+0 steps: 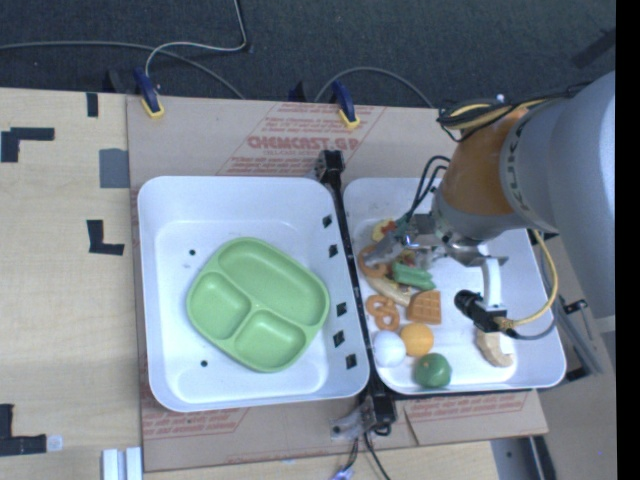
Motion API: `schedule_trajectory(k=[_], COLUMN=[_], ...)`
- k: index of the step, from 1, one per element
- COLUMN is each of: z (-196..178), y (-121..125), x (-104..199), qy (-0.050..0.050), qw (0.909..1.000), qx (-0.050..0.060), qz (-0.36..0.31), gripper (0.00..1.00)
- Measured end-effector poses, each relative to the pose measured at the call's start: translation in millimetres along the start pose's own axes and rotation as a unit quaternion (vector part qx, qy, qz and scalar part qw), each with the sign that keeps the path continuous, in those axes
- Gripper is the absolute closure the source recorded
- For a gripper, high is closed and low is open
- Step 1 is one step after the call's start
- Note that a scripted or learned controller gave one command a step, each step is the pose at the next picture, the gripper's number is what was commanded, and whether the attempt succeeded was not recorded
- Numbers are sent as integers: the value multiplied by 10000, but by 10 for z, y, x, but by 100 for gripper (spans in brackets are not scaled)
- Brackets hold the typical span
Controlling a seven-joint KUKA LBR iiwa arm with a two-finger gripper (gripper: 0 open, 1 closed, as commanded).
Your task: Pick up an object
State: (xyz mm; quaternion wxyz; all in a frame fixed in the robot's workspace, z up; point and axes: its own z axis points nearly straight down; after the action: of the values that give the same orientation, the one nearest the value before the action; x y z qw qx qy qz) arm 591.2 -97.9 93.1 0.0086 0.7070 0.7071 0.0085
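Where the grey arm w/ orange band reaches into the right white bin, its two-finger gripper sits over a heap of small toy food at approx 6 o'clock; finger state can't be told. Green divided tray lies in left bin.

Even, fairly bright overhead lighting is recorded, with the two white bins rendered near overexposure and faint sheen noted on the green divided plate. Soft, short shadows are cast under the arm onto the right bin's floor, while the dark carpet at the top is left dim. Overall sharpness is moderate: small toy foods are slightly blurred, and the near, large arm is seen soft-edged.
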Motion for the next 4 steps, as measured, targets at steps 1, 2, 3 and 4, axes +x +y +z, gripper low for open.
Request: schedule_trajectory(k=[1, 2, 3, 4], z=[41, 45, 58, 84], y=[467, 623, -7, 570], x=[-32, -162, -42, 10], qy=[6, 20, 0, -10], qw=[10000, 10000, 9999, 10000], qx=[68, 74, 101, 98], qz=[-5, -14, -2, -2], gripper=[0, 0, 0, 0])
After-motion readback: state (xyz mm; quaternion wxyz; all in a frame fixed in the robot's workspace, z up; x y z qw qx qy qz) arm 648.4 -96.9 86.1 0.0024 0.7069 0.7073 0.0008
